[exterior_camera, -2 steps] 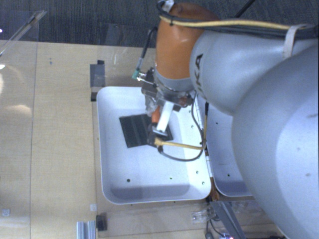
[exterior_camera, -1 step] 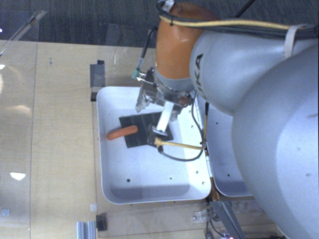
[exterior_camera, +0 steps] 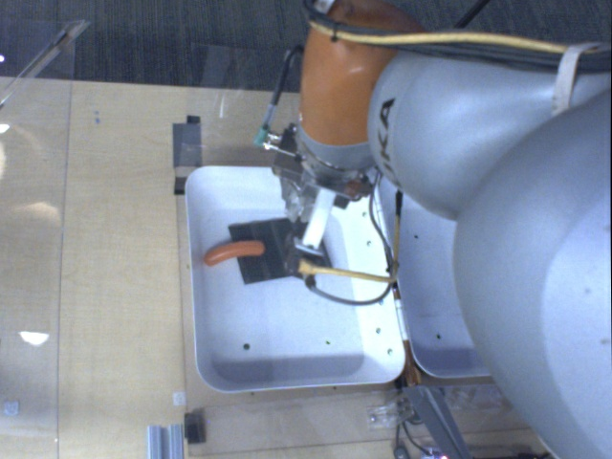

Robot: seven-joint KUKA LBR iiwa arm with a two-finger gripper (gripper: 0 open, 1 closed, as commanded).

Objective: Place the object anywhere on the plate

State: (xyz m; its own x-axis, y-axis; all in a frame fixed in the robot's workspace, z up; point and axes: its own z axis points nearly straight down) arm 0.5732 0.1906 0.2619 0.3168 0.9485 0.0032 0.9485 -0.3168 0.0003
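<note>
Trouble, as I judge it, starts with how little room I have. My tool (exterior_camera: 308, 226) hangs low in the left white shallow bin (exterior_camera: 287, 352), its tip over the right edge of the dark, flat, square plate (exterior_camera: 256, 251), and my own wrist hides so much of it that I cannot tell whether it is open, closed or gripping anything. The object, a small orange sausage-shaped piece (exterior_camera: 233, 252), lies at the plate's left edge, seemingly half on the dark surface and half on the white floor of the bin, apart from my tool.

If that counts as placed, any further descent risks nudging the plate and rolling the piece off, since it is round and will roll easily. If it does not count, I must cross the plate to reach it, and dragging over that thin sheet could shove both against the bin wall. A pale yellow cable (exterior_camera: 349, 275) loops just right of my tool and could snag. The second white bin (exterior_camera: 440, 342) sits beside, under my arm.
</note>
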